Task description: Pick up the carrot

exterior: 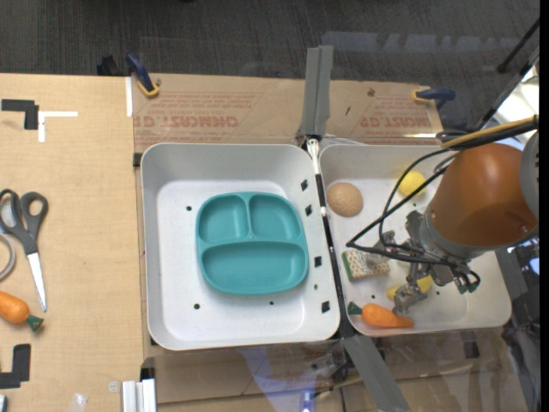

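A carrot (386,317) with a green stub lies near the front wall of the right bin (480,320), pointing right. My gripper (415,287) hangs just above and slightly right of it, under the orange band (479,197) of the arm. The arm's bulk hides much of the bin's right side. Nothing is seen held in the gripper.
In the right bin are a tan egg-shaped thing (345,200), a yellow item (413,183) and a speckled sponge-like block (367,265). The left bin (163,256) holds a teal divided plate (251,243). Out on the bench at left lie scissors (26,230) and another carrot (15,309).
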You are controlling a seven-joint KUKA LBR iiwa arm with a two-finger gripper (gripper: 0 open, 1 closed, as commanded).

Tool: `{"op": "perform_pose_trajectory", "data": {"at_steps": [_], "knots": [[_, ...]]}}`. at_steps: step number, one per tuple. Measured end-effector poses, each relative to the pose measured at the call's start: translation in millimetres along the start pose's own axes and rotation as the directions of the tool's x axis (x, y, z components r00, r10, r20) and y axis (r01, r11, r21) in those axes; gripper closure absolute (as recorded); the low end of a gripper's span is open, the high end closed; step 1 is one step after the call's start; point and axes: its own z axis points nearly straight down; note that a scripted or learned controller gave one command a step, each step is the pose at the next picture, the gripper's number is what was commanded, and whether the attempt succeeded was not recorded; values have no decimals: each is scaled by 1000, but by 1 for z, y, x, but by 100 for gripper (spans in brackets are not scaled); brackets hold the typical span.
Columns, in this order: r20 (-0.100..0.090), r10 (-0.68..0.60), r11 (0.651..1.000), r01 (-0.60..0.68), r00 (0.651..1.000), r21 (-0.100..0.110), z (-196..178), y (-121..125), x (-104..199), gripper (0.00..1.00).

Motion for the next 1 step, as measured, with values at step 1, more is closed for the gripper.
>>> {"op": "perform_pose_trajectory", "data": {"at_steps": [1], "knots": [[-26,307,951,-308,951,-9,-17,-6,6,0]]}}
